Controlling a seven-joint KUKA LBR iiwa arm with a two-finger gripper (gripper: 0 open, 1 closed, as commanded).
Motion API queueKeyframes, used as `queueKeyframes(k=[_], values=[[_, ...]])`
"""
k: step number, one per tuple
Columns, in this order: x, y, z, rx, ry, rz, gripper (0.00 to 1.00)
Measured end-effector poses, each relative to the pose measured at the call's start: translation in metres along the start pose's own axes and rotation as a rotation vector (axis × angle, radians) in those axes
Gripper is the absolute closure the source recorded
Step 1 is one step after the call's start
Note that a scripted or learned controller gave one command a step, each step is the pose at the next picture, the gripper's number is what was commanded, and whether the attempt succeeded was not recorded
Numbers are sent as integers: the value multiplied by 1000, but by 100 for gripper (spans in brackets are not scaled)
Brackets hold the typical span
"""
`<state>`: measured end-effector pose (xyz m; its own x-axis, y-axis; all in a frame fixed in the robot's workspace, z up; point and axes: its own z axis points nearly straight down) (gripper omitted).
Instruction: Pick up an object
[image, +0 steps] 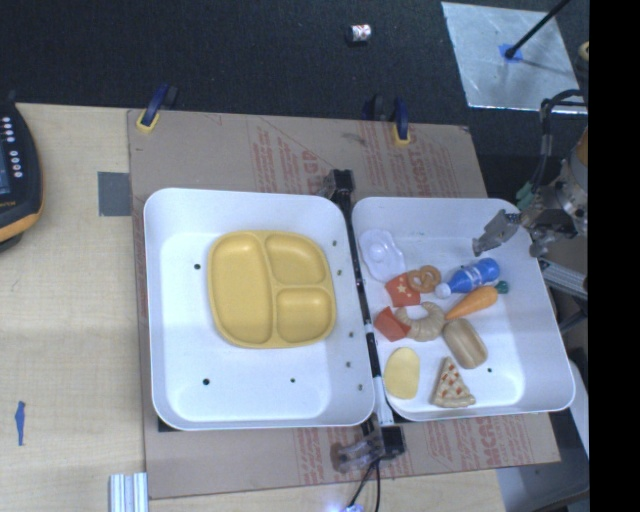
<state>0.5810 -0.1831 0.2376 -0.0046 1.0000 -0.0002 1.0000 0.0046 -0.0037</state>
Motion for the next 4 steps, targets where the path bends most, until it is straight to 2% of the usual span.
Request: queueKeyframes(k=[1,2,3,4], values=[[92,27,153,4,3,-10,0],[90,-12,146,3,0,1,0],[72,1,145,-3,-1,3,0],[86,26,145,-4,0,-2,0]])
